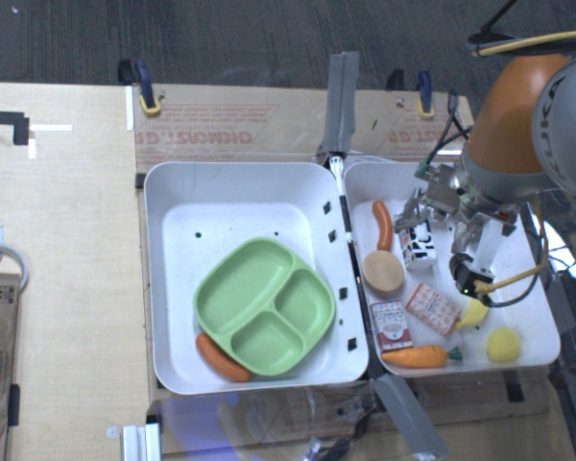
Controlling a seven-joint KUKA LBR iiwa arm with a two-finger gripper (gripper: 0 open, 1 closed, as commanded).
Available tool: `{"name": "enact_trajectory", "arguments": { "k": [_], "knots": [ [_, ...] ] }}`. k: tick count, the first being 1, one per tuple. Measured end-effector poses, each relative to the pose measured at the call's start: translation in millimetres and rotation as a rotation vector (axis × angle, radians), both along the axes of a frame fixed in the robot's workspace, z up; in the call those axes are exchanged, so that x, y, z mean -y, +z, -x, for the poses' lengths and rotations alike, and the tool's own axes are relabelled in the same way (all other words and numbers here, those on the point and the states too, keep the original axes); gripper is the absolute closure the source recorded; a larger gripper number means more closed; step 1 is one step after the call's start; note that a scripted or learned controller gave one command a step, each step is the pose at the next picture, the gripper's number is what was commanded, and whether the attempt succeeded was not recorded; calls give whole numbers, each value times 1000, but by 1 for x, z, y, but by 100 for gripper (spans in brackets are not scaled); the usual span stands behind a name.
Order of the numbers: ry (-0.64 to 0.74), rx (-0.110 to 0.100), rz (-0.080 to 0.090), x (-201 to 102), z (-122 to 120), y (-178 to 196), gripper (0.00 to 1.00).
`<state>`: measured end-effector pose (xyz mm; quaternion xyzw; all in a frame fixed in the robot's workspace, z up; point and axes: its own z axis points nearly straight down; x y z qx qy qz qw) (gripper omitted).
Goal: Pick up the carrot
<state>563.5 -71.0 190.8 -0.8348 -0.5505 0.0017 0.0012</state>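
Camera view | carrot [420, 356]: orange, tapered, lying flat, green tip | fingers [418, 227]: cannot tell

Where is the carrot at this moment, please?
The carrot lies in the right bin along its near wall, just below the small red-and-white packet, with the yellow ball to its right.
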Motion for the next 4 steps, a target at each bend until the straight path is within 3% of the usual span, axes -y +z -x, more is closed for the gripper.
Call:
{"name": "enact_trajectory", "arguments": {
  "k": [1,2,3,4],
  "knots": [
    [-66,-1,0,32,64,-57,0],
    [198,14,0,42,82,-94,0],
    [195,18,1,43,80,-84,100],
    [191,3,0,94,86,-83,100]
  ]
}}
